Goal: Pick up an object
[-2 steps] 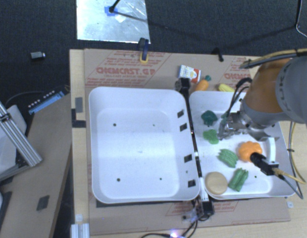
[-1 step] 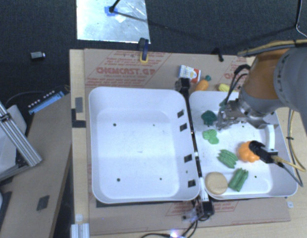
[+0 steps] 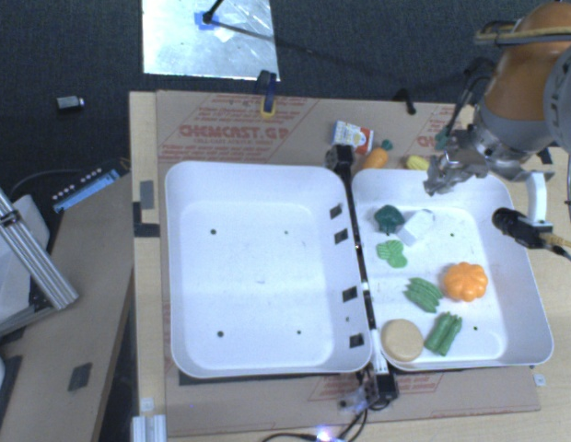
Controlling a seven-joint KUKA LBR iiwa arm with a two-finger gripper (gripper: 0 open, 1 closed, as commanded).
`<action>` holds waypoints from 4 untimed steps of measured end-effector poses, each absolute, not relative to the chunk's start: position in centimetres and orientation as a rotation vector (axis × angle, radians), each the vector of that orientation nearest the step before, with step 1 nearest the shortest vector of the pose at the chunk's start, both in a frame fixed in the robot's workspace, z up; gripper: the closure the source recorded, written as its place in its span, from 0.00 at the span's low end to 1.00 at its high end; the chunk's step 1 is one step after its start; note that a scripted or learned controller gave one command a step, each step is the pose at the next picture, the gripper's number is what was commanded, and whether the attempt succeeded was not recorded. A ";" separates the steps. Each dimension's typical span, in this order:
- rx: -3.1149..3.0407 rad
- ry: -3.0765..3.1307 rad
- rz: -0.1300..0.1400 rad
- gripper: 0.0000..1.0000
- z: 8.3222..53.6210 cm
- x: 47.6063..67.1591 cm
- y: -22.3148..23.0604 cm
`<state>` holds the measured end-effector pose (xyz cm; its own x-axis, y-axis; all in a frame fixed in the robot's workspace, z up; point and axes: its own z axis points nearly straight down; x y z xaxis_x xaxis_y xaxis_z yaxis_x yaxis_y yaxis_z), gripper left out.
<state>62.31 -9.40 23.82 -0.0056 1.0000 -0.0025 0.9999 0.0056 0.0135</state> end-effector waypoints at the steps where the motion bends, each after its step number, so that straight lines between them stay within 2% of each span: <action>1: 2.206 2.235 0.010 1.00 23.4 66.3 -0.8; 2: 2.214 2.233 -0.001 1.00 18.1 65.9 3.9; 3: 2.213 2.229 0.005 1.00 18.5 66.9 7.0; 4: 2.207 2.222 0.023 1.00 35.4 61.9 7.2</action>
